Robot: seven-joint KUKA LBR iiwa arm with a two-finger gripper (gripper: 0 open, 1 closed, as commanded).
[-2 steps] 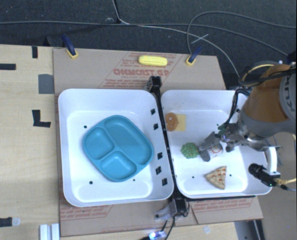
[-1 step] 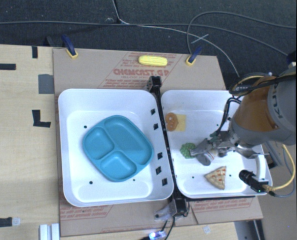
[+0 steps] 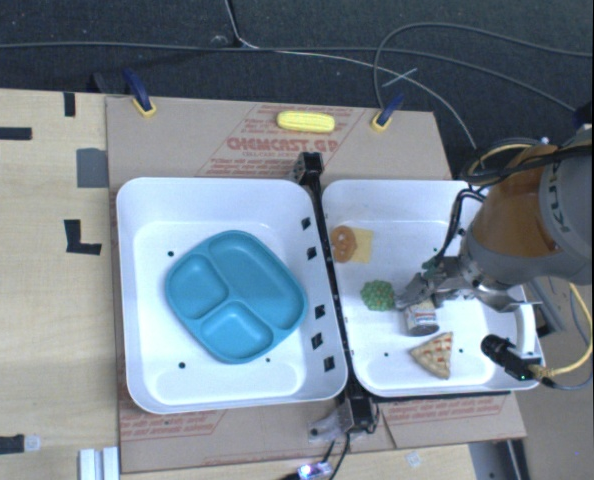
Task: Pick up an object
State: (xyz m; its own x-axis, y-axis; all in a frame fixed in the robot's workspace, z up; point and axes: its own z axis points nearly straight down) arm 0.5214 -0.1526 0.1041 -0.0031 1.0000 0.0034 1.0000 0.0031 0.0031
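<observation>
In the right bin [image 3: 477,373] lie a green broccoli piece [image 3: 378,295], a pizza slice [image 3: 434,354] near the front wall, and a toast-coloured piece with an orange round on it [image 3: 349,244] near the divider. My gripper [image 3: 420,305] hangs low over the middle of this bin, just right of the broccoli and just above the pizza slice. The grey arm with its orange band [image 3: 512,230] comes in from the right. A small grey shape sits under the gripper's tip; I cannot tell whether it is part of the gripper or a separate thing.
The left bin [image 3: 142,268] holds a blue divided plate [image 3: 235,295]. A yellow corn cob [image 3: 305,121] lies on the cardboard behind the bins. Two clamps [image 3: 139,96] [image 3: 387,111] pin the cardboard's back edge, and cables run across the dark floor behind.
</observation>
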